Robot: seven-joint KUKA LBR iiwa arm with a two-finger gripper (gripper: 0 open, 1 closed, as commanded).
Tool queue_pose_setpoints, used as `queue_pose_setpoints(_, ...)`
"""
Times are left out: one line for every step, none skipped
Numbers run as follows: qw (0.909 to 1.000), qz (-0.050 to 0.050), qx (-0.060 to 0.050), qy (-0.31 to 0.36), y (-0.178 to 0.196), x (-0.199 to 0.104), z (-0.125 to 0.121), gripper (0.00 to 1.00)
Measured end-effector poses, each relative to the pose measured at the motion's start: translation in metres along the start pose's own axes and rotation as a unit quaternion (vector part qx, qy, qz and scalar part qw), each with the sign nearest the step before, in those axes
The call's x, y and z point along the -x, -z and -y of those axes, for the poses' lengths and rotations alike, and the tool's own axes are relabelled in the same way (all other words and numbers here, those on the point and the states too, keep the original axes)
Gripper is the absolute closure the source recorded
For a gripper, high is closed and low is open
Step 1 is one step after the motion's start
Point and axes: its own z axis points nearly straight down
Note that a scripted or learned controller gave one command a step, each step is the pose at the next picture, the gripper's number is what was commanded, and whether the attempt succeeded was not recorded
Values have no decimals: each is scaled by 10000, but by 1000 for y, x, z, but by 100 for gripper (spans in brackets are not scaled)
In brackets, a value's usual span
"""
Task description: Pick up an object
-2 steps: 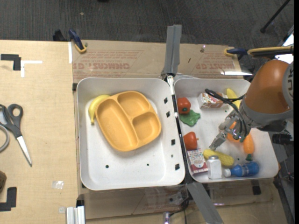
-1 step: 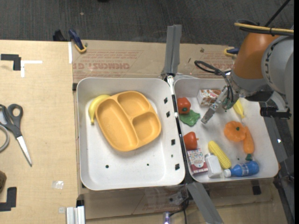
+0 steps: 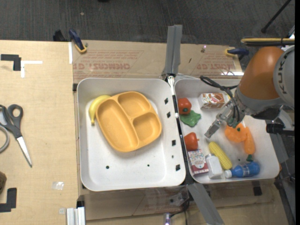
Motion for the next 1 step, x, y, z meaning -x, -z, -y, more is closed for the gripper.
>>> queue_pose_setpoints(9999,-4,-1,-110,0,-6,51,0)
